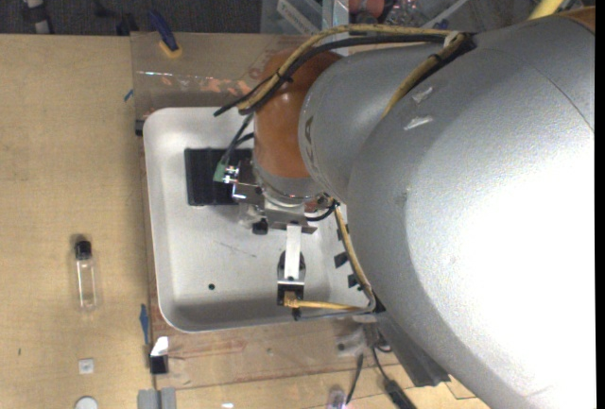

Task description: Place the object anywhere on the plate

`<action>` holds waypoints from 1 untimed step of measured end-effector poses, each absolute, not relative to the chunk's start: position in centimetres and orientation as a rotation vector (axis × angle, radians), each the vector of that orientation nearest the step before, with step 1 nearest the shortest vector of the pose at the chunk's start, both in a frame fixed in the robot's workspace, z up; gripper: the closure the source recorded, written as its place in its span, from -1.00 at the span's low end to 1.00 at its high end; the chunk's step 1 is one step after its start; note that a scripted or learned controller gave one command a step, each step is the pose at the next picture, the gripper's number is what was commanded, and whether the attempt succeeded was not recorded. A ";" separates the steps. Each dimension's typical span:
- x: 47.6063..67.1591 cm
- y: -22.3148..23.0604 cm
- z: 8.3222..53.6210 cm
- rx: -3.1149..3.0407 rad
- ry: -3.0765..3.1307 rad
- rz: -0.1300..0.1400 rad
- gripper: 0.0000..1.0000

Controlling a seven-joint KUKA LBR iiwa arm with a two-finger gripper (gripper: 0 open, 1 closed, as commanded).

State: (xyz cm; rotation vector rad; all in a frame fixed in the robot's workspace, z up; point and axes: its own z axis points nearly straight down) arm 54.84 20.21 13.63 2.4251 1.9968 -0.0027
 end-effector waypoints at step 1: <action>51.8 18.4 9.0 1.570 2.717 0.011 1.00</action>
